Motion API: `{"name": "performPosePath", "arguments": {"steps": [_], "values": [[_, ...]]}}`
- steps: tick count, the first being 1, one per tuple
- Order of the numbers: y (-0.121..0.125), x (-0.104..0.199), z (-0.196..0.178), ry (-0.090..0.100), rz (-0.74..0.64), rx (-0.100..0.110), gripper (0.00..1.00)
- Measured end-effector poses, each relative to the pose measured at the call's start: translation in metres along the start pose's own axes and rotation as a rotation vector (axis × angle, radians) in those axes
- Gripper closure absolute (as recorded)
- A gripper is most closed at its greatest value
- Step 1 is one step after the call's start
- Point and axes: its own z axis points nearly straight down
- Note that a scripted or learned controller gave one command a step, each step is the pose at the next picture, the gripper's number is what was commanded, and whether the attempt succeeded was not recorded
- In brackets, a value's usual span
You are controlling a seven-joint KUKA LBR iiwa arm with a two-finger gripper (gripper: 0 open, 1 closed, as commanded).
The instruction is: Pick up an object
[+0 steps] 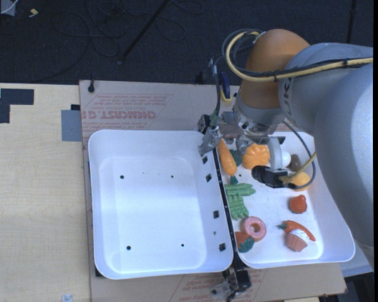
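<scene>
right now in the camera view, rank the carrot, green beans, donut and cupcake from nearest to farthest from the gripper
Gripper sits at the right bin's top-left.
1. Carrot, right by the gripper.
2. Green beans, below it along the divider.
3. Donut, lower, mid-bin.
4. Cupcake, lower right.

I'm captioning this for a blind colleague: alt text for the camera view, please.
A grey robot arm reaches from the right over the right white bin, which holds toy foods including a carrot and pink donut. Another white bin sits alongside.

Smooth white plastic bins [148, 200], matt pale wood bench [31, 194] — printed brown cardboard sheet [145, 109], glossy grey arm [340, 124]
</scene>
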Motion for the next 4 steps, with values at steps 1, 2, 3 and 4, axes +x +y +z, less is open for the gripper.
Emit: {"name": "performPosePath", "arguments": {"steps": [1, 2, 3, 4], "values": [[-0.021, -0.042, -0.003, -0.001, 0.006, -0.001, 0.0], [0.002, 0.004, -0.003, 0.0, -0.001, -0.006, 0.0], [-0.003, -0.046, -0.003, -0.002, 0.006, -0.003, 0.0], [0.0, -0.117, 0.057, -0.002, 0.006, -0.002, 0.0]]}}
